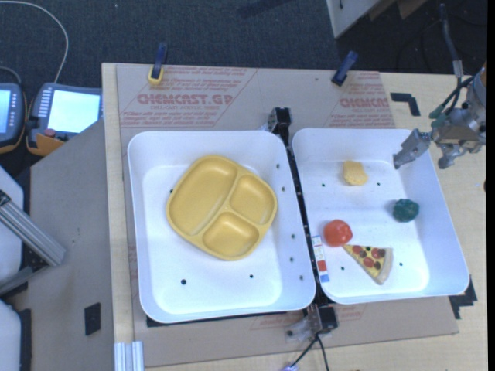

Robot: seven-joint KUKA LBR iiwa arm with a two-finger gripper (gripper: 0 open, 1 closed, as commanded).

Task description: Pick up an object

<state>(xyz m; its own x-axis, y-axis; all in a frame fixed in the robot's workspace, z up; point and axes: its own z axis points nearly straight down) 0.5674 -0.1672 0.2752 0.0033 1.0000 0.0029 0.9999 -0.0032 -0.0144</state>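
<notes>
The pincer hangs at the upper right rim of the right bin, its two grey metal fingers spread apart with nothing between them. One finger slants down and left over the bin's far right corner; the other sits close to the rim on the right.

The right bin is a shallow tray of smooth white plastic with rounded corners. Four small things lie on its floor, all apart from one another. A pale yellow lump, soft-edged and roughly blocky, rests toward the far side, nearest the pincer but well clear of it. A dark green piece with a bumpy, rounded outline sits near the right wall. A glossy round red-orange tomato lies near the left wall, and just beside it, toward the near side, a flat triangular pizza slice with a tan crust and red dots on top.

The left bin is of the same white plastic and holds a matte yellow plate, rounded square in shape and divided into three compartments by raised ridges. Both bins rest on a brown printed cardboard sheet.
</notes>
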